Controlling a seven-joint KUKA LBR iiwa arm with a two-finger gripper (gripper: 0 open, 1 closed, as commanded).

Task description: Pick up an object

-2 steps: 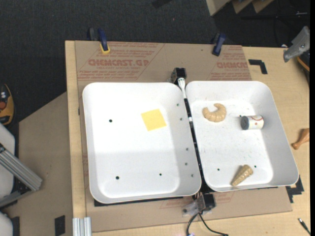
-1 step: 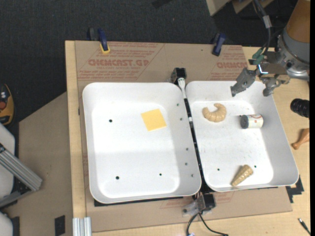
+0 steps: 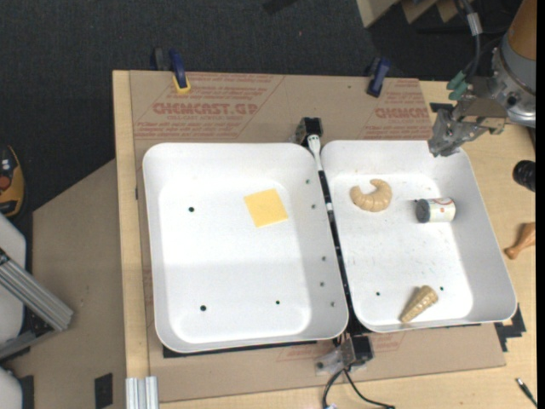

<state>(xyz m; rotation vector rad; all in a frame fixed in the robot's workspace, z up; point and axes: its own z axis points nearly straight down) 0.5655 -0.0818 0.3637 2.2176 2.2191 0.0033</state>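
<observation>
Left bin (image 3: 162, 228): yellow square (image 3: 266, 208) | right bin (image 3: 477, 228): croissant (image 3: 372, 196), can (image 3: 435, 210), cone (image 3: 419, 303) | claw (image 3: 444, 147): state unclear

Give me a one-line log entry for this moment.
gripper: above right bin's far edge, holding nothing | right bin: croissant, small can, cone | left bin: yellow square
</observation>
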